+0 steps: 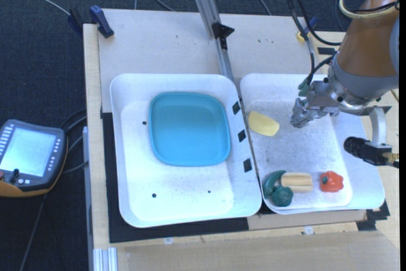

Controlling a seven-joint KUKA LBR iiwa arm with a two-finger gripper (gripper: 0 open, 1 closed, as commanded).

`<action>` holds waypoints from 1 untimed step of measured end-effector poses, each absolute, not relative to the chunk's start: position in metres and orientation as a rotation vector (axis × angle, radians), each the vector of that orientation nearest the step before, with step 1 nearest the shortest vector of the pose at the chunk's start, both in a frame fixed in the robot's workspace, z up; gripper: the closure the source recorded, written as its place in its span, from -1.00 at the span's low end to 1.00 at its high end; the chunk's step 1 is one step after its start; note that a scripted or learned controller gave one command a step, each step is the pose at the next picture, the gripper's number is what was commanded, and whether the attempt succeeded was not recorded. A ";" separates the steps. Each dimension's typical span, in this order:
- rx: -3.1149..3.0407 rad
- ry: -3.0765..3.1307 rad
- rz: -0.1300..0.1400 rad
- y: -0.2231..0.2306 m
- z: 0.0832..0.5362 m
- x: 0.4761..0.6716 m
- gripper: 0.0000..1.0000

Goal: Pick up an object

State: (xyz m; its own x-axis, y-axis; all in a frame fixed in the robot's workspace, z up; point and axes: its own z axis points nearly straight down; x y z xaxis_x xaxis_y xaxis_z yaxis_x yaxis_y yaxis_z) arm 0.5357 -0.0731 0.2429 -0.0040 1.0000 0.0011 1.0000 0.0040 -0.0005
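While gripper (301,117) hangs in right bin (355,200), grip state unreadable, yellow object (263,124) sits at its 9 o'clock, apart.

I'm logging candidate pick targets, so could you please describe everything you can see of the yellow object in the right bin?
The yellow object is a small, smooth, pale-yellow piece with a rounded, slightly elongated outline, looking like plastic toy food. It lies flat on the floor of the right bin, in its left half near the wall shared with the other bin, its long axis slanting down to the right. Nothing else touches it: the end effector is to its right, apart from it, and the other toys lie nearer the front edge.
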 end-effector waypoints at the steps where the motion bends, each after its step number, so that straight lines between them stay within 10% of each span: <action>1: -2.216 -2.227 -0.002 -0.020 0.251 0.549 1.00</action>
State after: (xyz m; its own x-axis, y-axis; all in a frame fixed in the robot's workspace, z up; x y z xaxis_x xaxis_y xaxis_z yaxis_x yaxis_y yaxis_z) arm 0.5494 -0.0202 0.2515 -0.0050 1.0000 0.0010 1.0000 0.0050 0.0012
